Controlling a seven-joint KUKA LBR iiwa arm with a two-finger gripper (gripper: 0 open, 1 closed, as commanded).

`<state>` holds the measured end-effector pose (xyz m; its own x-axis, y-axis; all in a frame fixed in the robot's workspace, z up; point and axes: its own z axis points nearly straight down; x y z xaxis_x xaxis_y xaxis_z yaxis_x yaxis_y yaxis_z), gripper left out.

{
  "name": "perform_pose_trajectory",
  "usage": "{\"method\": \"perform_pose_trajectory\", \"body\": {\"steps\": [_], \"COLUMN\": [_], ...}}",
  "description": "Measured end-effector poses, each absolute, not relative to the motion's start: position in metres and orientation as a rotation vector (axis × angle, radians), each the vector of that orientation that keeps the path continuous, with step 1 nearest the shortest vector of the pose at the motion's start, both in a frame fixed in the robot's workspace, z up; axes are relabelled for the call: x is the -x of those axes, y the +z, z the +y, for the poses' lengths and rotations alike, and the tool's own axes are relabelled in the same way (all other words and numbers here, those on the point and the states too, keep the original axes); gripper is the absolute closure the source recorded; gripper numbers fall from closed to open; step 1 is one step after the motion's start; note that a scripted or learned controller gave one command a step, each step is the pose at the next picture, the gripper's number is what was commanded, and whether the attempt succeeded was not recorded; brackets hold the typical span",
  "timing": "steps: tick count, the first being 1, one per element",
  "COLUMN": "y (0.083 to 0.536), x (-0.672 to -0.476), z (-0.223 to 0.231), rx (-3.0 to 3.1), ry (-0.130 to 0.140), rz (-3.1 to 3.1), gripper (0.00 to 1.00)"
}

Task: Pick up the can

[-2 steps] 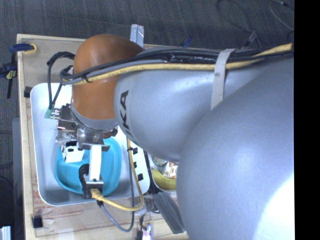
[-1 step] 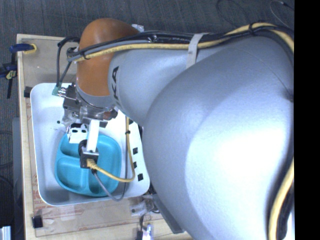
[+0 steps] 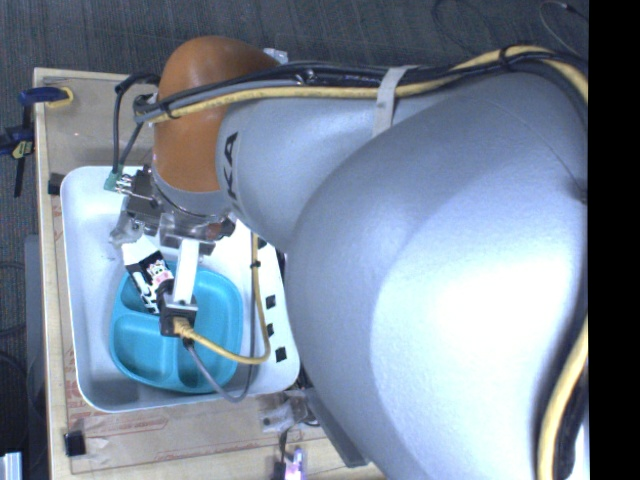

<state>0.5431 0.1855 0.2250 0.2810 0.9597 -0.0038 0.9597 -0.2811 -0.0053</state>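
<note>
The grey KUKA arm [image 3: 420, 248] takes up most of the view, reaching in from the right, with its orange band [image 3: 205, 108] over the far end of the left bin. Under it lies the wooden worktop [image 3: 90, 93], and on that the white bin [image 3: 75, 268], whose left wall and near corner are in plain sight. Inside the bin a blue compartment tray [image 3: 215, 313] fills the near half.

At the tray's far left edge, between the tray and the wrist, we see a small black-and-white patterned thing. We take it to be the can [image 3: 150, 273], though too little of it shows for us to be sure. It seems to rest on or against the tray's rim; we cannot tell which.

The claw [image 3: 143, 230] hangs low in the bin just beyond that patch, toward the far wall, and very close to it. The wrist hides it from above, so we cannot tell whether it is wide, narrow, or closed on anything.

As we judge it, the coming move turns on this: the can lies just on the near side of the claw, toward the tray, almost beneath it. Its long axis is not readable, since the bracket crosses it. We would expect the tray's rim beside it to crowd any grasp.
</note>
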Motion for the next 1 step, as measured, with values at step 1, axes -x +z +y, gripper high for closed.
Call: {"method": "perform_pose_trajectory", "body": {"steps": [1], "y": [0.1436], "x": [-0.4820], "z": [0.1408], "rx": [2.296], "ry": [0.009], "rz": [-2.139], "gripper": [0.00]}}
